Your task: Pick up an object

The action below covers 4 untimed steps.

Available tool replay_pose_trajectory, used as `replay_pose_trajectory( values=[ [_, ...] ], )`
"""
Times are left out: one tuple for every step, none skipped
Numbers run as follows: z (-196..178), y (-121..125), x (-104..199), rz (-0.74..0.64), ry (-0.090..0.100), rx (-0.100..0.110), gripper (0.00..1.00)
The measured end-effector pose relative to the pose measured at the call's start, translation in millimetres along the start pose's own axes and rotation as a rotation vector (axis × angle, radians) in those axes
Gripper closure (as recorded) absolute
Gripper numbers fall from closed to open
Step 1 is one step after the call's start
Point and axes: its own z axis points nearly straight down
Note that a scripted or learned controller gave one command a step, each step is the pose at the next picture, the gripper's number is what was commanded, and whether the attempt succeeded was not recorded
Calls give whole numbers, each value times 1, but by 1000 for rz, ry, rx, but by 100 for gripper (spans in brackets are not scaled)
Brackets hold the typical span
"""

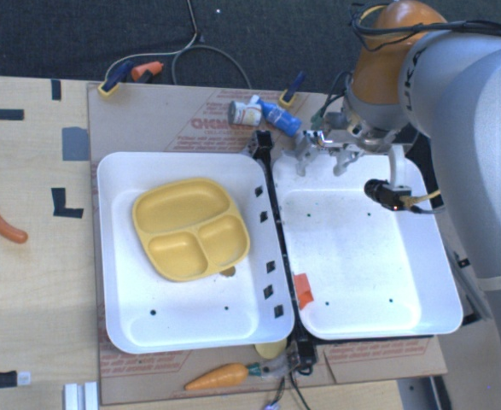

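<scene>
One carrot (218, 376), one yellow plate (190, 227), two bins (113, 229); the gripper (323, 159) hangs released, holding nothing.

The two bins (126, 314) are plain white, each dotted with a few small black marks. In the left bin lies a pale yellow divided plate (190, 227). An orange tag (303, 290) shows at the right bin's left wall. The cardboard sheet (203, 126) under the bins is tan with faded red print. The table (28, 297) is light wood with black and grey shapes on it. On it lie an orange-red sausage (5, 223) and an orange carrot (218, 377). A blue and white tube (265, 114) rests behind the bins. The arm (455, 84) is grey with an orange band (385, 54), and the claw (327, 154) is metallic grey.
</scene>
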Motion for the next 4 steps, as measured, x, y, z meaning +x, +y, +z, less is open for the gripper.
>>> replay_pose_trajectory(
  values=[
    [0, -74, 153, -16, 7, 5, 0],
    [0, -115, 81, 3, 0, 6, 0],
    [0, -178, 20, 5, 2, 8, 0],
    [-39, -119, -52, 1, -3, -5, 0]
  ],
)
